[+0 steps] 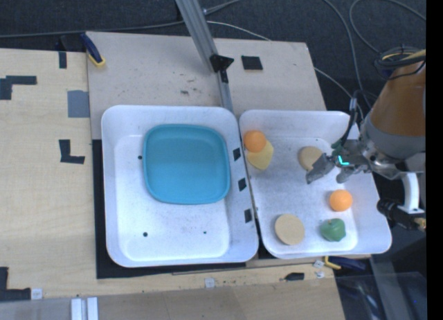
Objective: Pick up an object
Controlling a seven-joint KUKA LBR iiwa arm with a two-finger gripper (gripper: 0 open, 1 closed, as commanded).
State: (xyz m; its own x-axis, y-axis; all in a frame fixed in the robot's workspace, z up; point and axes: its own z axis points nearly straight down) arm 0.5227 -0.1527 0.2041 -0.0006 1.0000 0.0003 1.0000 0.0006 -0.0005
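Gripper (324, 170) sitting low over the right bin (360, 242), right of frame centre, beside the tan piece (309, 156); can't tell its state. Orange ball (340, 200) lying just below it, green object (333, 229) lower, blue plate (186, 163) sitting in left bin (124, 235)

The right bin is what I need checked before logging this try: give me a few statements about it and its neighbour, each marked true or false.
1. The blue plate lies in the left bin. True.
2. The green object sits at the right bin's far left corner. False: it is near the front right corner.
3. Two orange balls, and, lie in the right bin. True.
4. The gripper hovers over the blue plate. False: it is over the right bin, beside a tan piece.
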